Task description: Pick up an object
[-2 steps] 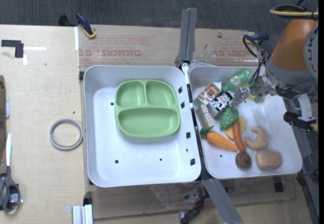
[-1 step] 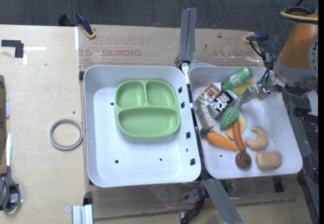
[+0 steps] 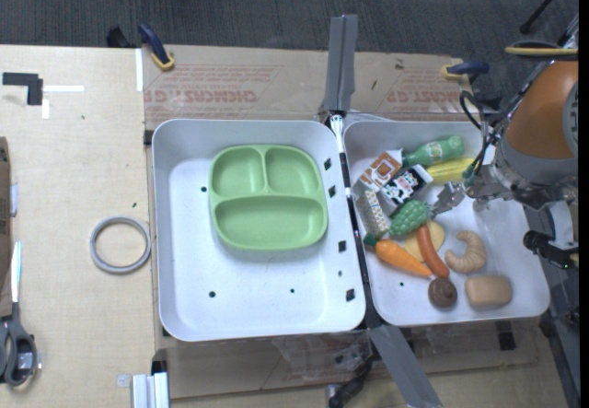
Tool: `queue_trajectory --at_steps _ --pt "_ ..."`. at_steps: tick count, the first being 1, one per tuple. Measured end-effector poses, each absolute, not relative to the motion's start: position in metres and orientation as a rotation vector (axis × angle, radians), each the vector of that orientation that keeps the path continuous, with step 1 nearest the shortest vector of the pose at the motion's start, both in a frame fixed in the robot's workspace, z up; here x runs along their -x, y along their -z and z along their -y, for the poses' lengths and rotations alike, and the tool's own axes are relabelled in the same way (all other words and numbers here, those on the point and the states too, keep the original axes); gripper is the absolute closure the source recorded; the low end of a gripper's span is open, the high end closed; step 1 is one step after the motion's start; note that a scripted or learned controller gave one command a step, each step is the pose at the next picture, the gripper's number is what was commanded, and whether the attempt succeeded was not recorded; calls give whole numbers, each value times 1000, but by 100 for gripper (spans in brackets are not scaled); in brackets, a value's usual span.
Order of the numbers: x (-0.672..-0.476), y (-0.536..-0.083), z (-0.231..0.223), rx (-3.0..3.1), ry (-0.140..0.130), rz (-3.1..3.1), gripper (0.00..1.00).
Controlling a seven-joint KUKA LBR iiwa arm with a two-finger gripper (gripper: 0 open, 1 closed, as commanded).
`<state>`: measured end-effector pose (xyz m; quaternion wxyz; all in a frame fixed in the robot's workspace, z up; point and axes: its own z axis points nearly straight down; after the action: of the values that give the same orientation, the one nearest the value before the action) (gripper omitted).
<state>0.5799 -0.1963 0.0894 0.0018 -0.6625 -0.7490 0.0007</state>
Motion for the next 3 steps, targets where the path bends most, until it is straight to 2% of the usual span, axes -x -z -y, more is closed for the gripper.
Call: queue_trajectory --at_steps 1,2,3 --pt "-520 -89 199 2034 -3 2389 0" --pt "-560 -127 203 1842 -2 2543 0" --pt "-633 -89 207 1823 -2 2557 0"
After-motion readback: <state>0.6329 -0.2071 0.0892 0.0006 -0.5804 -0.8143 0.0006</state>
